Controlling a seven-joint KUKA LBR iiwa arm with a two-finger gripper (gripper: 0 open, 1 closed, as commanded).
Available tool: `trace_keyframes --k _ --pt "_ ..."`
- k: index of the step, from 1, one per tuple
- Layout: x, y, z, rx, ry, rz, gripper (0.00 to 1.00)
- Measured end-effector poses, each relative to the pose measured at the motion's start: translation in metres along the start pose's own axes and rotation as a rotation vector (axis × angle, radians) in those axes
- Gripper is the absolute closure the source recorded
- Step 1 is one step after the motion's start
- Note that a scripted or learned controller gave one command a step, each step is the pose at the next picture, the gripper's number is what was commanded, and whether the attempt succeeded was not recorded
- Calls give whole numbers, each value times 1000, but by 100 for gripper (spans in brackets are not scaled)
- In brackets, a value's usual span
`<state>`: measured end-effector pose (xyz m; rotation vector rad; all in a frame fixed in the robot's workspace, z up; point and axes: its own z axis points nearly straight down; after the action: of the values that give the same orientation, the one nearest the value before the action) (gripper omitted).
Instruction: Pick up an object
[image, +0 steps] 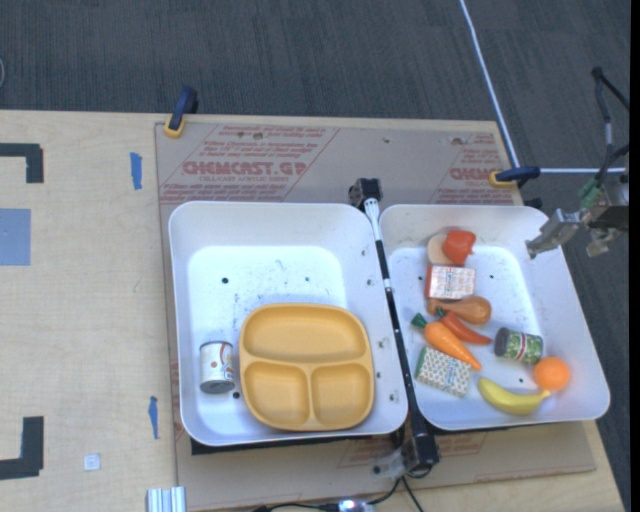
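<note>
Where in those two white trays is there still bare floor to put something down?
Left white bin: its far half lies bare, behind the yellow divided plate and the small white can. Right white bin: bare strip along its far right side, near the gripper. Its middle is crowded, from the orange toy carrot to the yellow banana.

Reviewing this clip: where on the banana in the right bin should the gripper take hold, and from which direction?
Judging from its pose, grip the banana across its thick middle, coming straight down. It lies flat near the right bin's front wall, long axis roughly left-right, so fingers closing front-to-back span its narrow width. The orange crowds its right end; the middle looks freer.
</note>
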<state>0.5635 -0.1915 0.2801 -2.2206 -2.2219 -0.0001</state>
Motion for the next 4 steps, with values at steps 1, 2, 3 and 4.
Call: trace_keyframes --k 1,2,3,4 --pt "-16 7 172 1 0 1 0" --pt "32 1 194 -1 1 -1 0" --pt "80 -42 194 -2 1 0 0" --pt "93 -43 193 -7 -4 3 0"
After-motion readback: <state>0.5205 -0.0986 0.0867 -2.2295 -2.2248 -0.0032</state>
